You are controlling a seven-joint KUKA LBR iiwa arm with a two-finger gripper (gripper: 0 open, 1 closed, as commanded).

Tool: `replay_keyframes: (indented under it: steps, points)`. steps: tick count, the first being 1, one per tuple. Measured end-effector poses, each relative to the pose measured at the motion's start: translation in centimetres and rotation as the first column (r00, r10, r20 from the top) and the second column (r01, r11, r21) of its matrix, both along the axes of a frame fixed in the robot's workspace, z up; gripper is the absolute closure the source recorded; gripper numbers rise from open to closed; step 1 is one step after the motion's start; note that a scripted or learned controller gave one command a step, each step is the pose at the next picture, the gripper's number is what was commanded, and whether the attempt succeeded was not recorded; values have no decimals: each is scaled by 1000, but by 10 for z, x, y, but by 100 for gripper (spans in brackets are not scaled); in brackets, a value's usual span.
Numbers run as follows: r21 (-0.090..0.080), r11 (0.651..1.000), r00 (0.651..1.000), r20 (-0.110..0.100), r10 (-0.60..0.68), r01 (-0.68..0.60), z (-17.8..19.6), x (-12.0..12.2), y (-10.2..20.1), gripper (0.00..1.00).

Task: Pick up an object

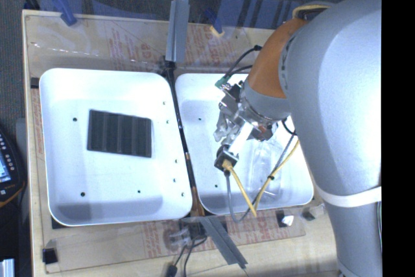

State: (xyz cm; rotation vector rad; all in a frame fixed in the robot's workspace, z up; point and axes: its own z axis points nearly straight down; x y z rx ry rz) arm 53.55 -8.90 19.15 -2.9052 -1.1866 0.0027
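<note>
Wooden bench (97, 42): ribbed dark slab (120, 133) in left bin (58, 87); fingers' (227, 133) state unclear.

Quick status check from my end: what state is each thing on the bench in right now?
Arm: reaching in over the right bin.
Gripper: low inside the right bin.
Dark ridged block: lying flat in the left bin, untouched.
Left bin: level on the bench.
Right bin: level, partly covered by the arm.
</note>
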Motion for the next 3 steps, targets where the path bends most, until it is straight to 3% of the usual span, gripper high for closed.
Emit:
replay_keyframes:
  steps: [1, 2, 3]
  points:
    - [-1, 975, 975, -2, -221, 221, -1, 35, 45, 100]
    - [-1, 989, 989, 1, -147, 147, 73, 6, -21, 100]
    - [2, 985, 985, -1, 170, -170, 40, -19, -116, 100]
